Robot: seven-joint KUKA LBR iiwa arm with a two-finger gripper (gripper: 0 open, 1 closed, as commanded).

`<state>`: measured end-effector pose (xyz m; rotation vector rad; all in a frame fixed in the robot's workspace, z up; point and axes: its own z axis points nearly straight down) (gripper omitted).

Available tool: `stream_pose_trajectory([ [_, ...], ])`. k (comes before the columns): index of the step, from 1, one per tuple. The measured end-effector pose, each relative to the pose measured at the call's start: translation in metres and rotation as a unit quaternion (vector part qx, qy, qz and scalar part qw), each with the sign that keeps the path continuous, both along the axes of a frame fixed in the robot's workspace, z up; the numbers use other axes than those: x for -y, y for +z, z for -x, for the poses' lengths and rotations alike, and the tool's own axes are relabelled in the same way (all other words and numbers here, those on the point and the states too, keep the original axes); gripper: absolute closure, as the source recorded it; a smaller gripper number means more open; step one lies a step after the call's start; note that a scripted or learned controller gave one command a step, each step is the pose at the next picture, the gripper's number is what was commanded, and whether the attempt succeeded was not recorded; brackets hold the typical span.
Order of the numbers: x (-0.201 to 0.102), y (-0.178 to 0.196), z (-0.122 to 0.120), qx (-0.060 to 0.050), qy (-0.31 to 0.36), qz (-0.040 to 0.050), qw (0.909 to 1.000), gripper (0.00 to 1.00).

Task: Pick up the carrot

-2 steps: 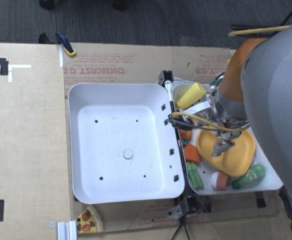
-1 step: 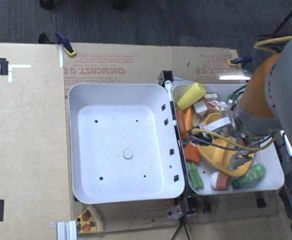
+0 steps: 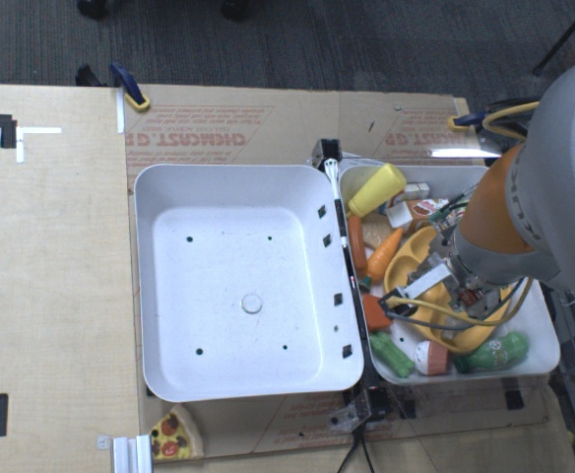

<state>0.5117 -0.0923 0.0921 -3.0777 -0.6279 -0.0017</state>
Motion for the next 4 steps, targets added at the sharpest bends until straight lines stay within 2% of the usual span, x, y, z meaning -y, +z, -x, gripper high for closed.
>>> stream_pose_trajectory([
  [1,0.001,0.001,0.013,0.005,-0.091,0.0009,0.9958,0.0],
  [2,-0.003,0.011,0.009,0.008,-0.088,-0.0037,0.9961,1.0],
  [3,-0.001,0.011,0.011,0.005,-0.09,-0.0019,0.9959,0.0],
  [4,0.001,0.004,0.026,0.01,-0.087,0.0001,0.9962,0.0],
])
